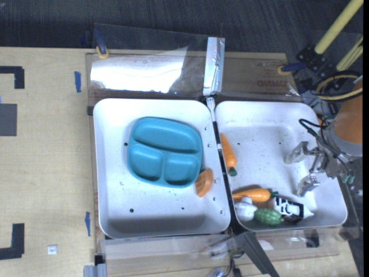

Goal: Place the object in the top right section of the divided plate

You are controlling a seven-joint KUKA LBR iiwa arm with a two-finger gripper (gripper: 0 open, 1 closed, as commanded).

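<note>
A blue plastic divided plate (165,150), oval with one long section and two smaller ones, lies in the middle of the left shallow white bin (109,201). It sits at a slight tilt, and all three sections show bare blue plastic. Touching the plate's lower right rim is a small orange wedge-shaped toy food piece (203,183), lying on the bin floor near the wall that divides the two bins.

In the right shallow white bin (259,126), an orange toy carrot with a green tip (228,154) lies lengthwise just beside the left wall. Along the bin's near edge sits a small cluster: a second orange carrot-like piece (253,195), a white rounded item (245,212) beneath it, a bumpy green toy vegetable (267,216), and a black and white object (289,209) to the right of that. These touch or nearly touch one another; their finer shapes are hard to make out.

The metal two-finger gripper (305,167) reaches in from the right over the right bin's right half, well apart from the plate. Its two fingers stand spread, one toward the far side and one toward the near side, with only bare bin floor between them. Behind it, the arm's orange band (349,126) shows at the right edge.

A folded sheet of clear plastic (155,68) rests on the wooden bench (40,172) behind the bins. Yellow rods (340,22) cross the upper right corner.
</note>
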